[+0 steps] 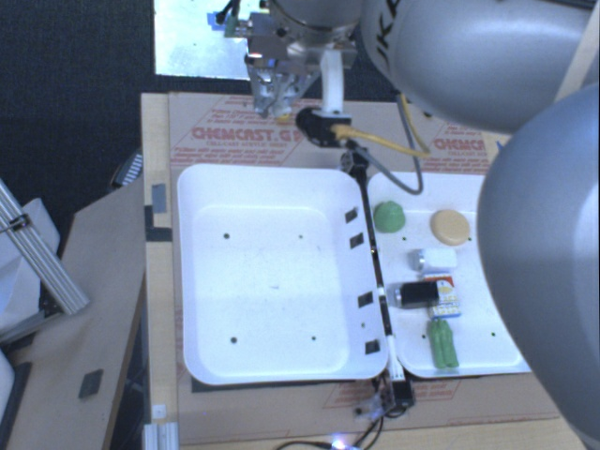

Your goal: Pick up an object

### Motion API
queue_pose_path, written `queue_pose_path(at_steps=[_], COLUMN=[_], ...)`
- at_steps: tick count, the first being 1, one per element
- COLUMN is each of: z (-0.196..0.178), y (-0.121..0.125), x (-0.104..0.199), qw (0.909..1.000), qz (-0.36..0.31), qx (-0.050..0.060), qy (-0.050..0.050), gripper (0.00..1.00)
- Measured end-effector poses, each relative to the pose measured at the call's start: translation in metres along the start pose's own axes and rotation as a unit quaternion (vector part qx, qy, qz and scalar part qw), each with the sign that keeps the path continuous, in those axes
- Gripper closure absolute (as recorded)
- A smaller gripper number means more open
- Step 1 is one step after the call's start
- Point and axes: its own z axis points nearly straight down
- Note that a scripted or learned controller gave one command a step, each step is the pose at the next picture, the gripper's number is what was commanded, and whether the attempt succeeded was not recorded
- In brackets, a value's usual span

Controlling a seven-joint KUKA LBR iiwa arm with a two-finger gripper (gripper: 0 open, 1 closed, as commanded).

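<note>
Task not yet accomplished: nothing is seen between the fingers of the end effector [275,101], which hangs above the counter [225,129] beyond the far rim of the left bin [262,270]. Whether its fingers are spread or pressed together cannot be told. Candidate objects all lie in the right bin [487,345]: green ball [389,217], tan disc [450,226], white cylinder [434,260], black box [420,293], green pod [443,343]. All are well apart from the end effector, toward the near right.
</note>
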Motion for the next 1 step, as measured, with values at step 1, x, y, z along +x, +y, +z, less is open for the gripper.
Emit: queue_pose_path(at_steps=[1], z=[-0.1662], y=[-0.0024], x=[0.0056], qw=[0.9998], qz=[-0.003], qx=[-0.017], qy=[0.006], gripper=[1.00])
